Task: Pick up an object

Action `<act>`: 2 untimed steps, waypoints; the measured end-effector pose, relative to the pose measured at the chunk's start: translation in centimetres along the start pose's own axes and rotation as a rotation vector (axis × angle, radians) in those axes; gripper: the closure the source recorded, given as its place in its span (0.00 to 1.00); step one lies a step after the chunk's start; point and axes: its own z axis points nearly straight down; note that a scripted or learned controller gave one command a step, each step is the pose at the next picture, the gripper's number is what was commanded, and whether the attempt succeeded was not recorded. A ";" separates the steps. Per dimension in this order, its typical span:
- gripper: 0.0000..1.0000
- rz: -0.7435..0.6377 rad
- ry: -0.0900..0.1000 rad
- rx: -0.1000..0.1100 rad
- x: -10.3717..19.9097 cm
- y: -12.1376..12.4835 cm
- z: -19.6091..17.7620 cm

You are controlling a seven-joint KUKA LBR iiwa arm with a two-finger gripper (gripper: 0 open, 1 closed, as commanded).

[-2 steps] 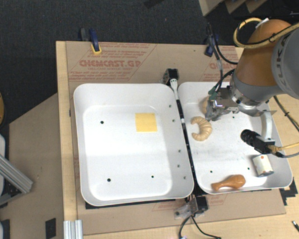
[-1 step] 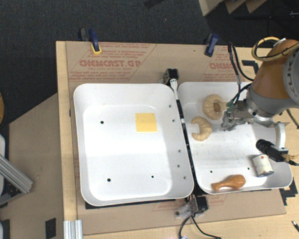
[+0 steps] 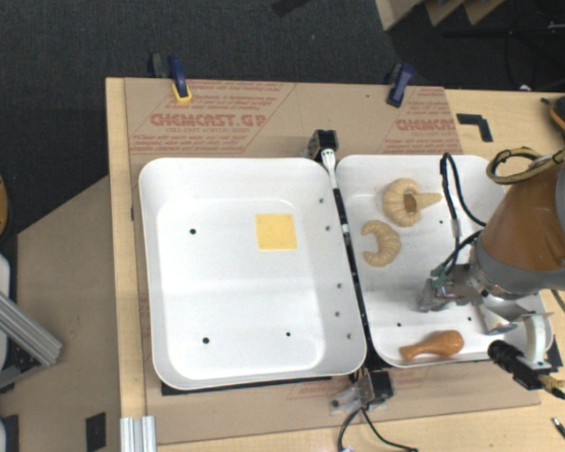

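Gripper (image 3: 440,293) low inside right-hand shallow white plastic bin (image 3: 395,332); finger state cannot tell.
Within that bin: tan curved croissant (image 3: 383,242) centre-left, brown drumstick-shaped toy (image 3: 433,347) at near edge.

place: robotics lab | evidence: clamped cardboard sheet (image 3: 292,111) on bench, aluminium frame rail (image 3: 19,323), loose cables (image 3: 377,431), dark carpet floor (image 3: 66,26)

The brown board (image 3: 264,111) lying on the desk under the two bins carries red printed lettering. Behind the left bin it reads "CHEMCAST G.P", with smaller lines above and below too fine to read. Behind the right bin the same print repeats, partly covered and illegible.
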 end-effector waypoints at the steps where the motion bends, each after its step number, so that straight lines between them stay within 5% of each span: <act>1: 1.00 -0.018 -0.003 -0.025 7.7 9.6 -10.9; 2: 1.00 -0.002 -0.004 -0.004 2.2 11.0 0.3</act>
